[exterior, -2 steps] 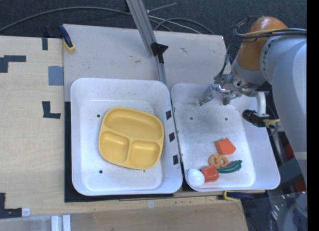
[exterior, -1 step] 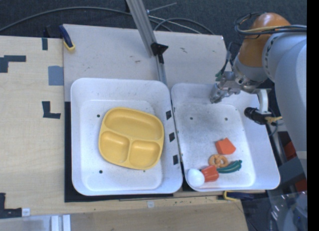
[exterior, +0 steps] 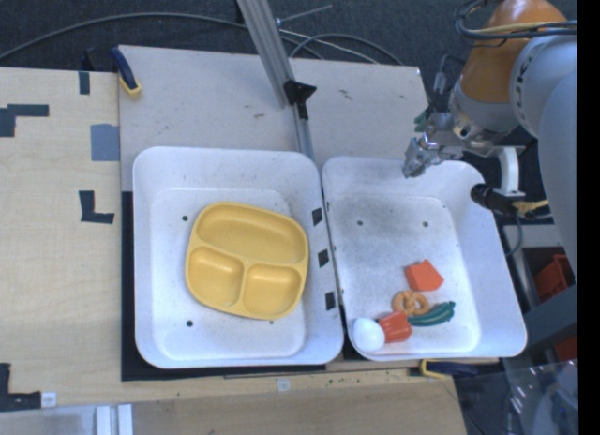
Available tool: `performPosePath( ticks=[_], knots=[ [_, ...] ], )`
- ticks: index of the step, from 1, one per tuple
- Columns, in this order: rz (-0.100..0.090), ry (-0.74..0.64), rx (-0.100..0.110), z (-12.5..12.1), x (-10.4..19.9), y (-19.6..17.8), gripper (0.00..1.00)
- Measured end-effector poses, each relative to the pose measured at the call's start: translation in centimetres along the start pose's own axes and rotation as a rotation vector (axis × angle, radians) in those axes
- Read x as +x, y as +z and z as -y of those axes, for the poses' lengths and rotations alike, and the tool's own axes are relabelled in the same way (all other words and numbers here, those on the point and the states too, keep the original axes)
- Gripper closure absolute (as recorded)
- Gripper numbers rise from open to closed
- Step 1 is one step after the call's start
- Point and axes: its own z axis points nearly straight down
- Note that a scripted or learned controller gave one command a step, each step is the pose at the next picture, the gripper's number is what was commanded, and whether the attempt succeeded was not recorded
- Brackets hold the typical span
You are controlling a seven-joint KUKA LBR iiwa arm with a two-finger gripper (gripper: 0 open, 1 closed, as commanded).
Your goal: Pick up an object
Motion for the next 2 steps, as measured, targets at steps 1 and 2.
performPosePath(
  ticks=[1,2],
  knots=[
    [0.0,0.001,0.0,-0.1,0.0,-4.8,1.0],
    [-0.002,-0.004,0.004,1.6,5.9,-5.8,1.0]
  ],
)
